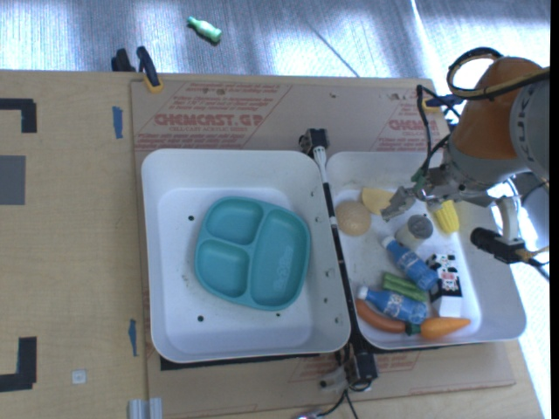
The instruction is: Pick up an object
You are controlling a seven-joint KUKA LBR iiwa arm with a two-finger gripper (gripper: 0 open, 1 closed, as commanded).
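Arm (pixel 502 112) enters from the right, orange band above the wrist, reaching over the right bin (pixel 502 321). Gripper (pixel 397 204) sits low over the bin's upper left part, fingers slanting down-left. Whether they are spread or pressed together cannot be told at this angle; nothing visible is pinched between them.

Nearest things to the fingertips: a yellow wedge (pixel 376 200) just left of them, and a tan ball (pixel 354 217) below-left, beside the bin's left wall. A grey cap (pixel 419 228) lies just below-right of the gripper. Corn (pixel 447 216) lies right of the cap, long axis running roughly up-down, partly under the wrist.

Lower in the bin things crowd together. A blue bottle (pixel 412 264) lies on a diagonal, white cap end up-left, base down-right. A green pod (pixel 403 286) lies under it, slanting the same way. A second bottle (pixel 390 304) lies nearly level, cap end left. A sausage (pixel 382 319) lies along the lower edge, and a carrot (pixel 445 326) lies level to its right, tip pointing right. A cow toy (pixel 448 278) stands by the right side, touching the first bottle's base.

Left bin (pixel 166 260) holds a teal tray (pixel 253 253) with three compartments, tilted slightly. A black clip (pixel 313 140) sits at the top of the join between the bins. On the floor beyond the bench lies a green bottle (pixel 204 30).
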